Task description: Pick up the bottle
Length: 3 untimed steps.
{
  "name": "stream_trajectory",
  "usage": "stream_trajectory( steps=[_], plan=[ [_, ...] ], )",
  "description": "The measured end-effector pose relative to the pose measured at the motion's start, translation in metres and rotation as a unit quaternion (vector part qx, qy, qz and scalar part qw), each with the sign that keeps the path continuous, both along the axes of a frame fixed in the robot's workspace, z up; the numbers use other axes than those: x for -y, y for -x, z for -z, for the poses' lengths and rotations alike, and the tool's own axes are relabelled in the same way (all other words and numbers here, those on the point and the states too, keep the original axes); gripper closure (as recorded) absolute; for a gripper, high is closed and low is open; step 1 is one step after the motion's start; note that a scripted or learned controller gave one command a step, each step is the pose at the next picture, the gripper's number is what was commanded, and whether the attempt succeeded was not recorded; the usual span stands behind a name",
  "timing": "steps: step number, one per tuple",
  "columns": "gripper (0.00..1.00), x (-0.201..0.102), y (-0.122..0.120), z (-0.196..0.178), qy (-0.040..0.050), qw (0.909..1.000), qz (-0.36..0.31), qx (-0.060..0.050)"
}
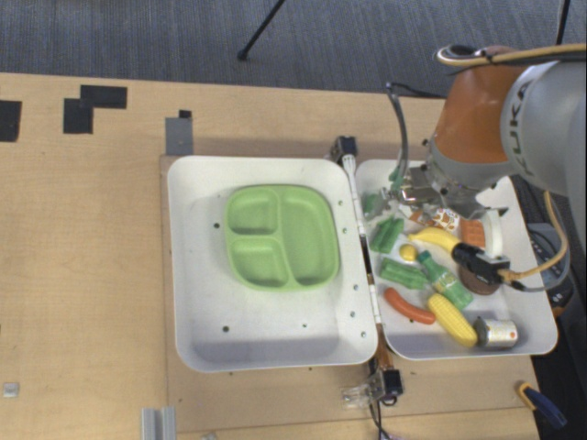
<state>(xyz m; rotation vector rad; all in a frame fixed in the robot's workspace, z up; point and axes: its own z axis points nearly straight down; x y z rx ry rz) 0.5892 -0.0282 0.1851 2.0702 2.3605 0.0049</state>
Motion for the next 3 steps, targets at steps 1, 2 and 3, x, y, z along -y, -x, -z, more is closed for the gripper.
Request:
stream_trajectory(
  steps=[1,2,3],
  plan=[
    [0.00,0.022,0.045,0.001,0.0001,0.9971,0.077,-0.002],
    [1.00,0.021,0.043,-0.010,0.0000,0.9971,0.076,0.000],
    [1.00,-0.029,0.102,-0.016,0.0000,0.9986,0.053,-0.002]
  ],
)
